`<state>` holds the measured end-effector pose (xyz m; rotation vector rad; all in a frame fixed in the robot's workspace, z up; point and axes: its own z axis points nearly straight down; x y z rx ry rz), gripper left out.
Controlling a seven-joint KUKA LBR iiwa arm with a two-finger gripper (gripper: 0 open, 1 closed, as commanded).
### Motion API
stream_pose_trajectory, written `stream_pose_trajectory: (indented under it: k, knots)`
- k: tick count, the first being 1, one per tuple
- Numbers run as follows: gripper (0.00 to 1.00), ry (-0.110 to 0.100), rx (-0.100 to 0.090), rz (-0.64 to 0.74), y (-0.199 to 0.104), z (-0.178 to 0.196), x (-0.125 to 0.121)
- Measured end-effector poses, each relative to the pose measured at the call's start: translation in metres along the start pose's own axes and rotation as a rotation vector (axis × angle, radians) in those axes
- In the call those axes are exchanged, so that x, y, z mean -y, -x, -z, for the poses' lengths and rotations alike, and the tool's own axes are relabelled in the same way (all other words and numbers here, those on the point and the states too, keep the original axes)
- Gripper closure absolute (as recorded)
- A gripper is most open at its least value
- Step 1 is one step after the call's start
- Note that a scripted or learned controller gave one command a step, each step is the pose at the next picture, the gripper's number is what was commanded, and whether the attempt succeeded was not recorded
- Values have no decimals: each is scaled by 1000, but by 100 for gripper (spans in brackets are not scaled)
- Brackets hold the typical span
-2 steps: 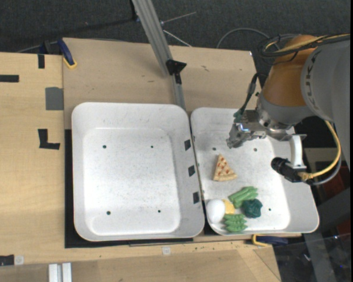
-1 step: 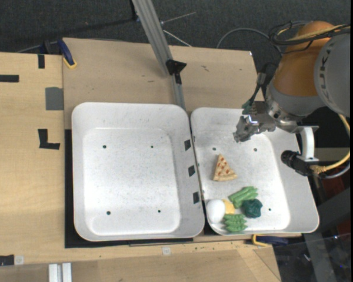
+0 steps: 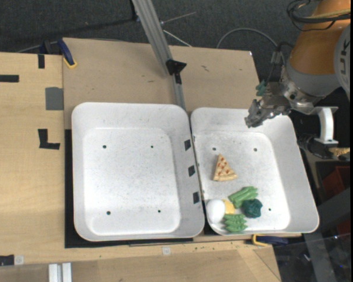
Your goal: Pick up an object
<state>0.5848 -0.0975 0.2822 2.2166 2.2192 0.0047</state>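
Hovering over the right white bin (image 3: 282, 213), the gripper (image 3: 254, 117) cannot be told open or shut; it should be lowered straight onto the orange pizza-slice toy (image 3: 223, 169).

I can make out only part of some dark lettering, possibly "UK", on the grey arm (image 3: 341, 51), up and to the right of the fingers and cut off at the frame's edge. Nothing else I see carries readable text.
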Motion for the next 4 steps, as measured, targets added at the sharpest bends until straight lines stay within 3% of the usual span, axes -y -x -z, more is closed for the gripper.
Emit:
stream_pose_trajectory:
  k: [3,4]
  knots:
    - [100,-8,-2,5,-140,-51,-56]
    - [100,-5,-4,6,-197,-45,-78]
